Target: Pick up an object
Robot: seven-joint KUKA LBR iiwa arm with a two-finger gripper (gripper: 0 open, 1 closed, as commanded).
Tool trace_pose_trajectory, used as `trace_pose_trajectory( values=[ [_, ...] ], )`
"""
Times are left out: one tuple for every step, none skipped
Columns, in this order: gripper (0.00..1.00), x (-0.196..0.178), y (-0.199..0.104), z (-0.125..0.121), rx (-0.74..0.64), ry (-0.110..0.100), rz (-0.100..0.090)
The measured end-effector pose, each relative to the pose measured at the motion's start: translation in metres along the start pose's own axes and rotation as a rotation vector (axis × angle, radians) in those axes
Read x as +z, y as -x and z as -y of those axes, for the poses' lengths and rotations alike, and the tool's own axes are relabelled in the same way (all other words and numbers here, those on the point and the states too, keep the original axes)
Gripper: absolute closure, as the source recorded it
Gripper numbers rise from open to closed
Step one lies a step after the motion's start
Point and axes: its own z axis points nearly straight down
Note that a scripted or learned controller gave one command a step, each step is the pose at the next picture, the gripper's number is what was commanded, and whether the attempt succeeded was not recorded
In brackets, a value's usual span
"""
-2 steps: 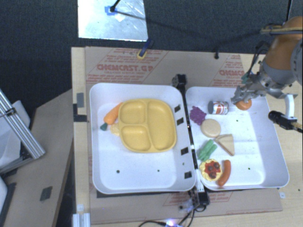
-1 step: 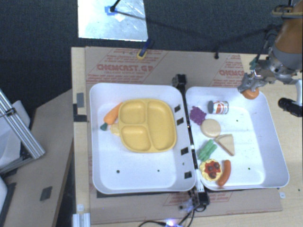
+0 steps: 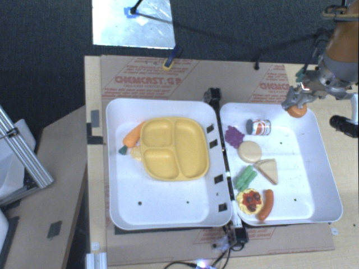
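Reaching in from the right, the grey arm with its orange band hangs over the far right corner of the right bin (image 3: 322, 150), and its hand (image 3: 295, 101) is closed on a small orange object (image 3: 297, 111), which shows between the finger ends just above the bin's far rim. Nearer the middle of that bin lies a red and white can (image 3: 259, 128) on its side, with a purple bunch of grapes (image 3: 234, 135) just beside it toward the divider between the bins. Below the can rests a round beige bun (image 3: 250, 151), touching or almost touching a pale wedge of bread (image 3: 268, 170). A green vegetable piece (image 3: 245, 177) lies at a slant next to the wedge, and closer to the near rim a small yellow pizza with red topping (image 3: 250, 201) sits just beside a red sausage (image 3: 266, 204). The left bin (image 3: 120, 206) carries a yellow divided plate (image 3: 171, 148) with three compartments, and a toy carrot (image 3: 132, 135) leans against the plate's left edge. Both bins rest on a cardboard sheet spread over the worktop (image 3: 67, 150), and a shiny square panel (image 3: 133, 14) lies on the dark floor beyond it.
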Motion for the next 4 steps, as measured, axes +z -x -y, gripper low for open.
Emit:
trace_pose_trajectory(
  values=[
    [1.0,-0.011,-0.047,0.022,-0.003,-0.001,-0.002],
    [1.0,-0.02,-0.095,0.042,-0.003,-0.002,-0.003],
    [1.0,-0.021,-0.134,0.072,-0.002,-0.005,-0.003],
    [1.0,-0.022,-0.18,0.1,-0.003,-0.005,-0.004]
  ],
)
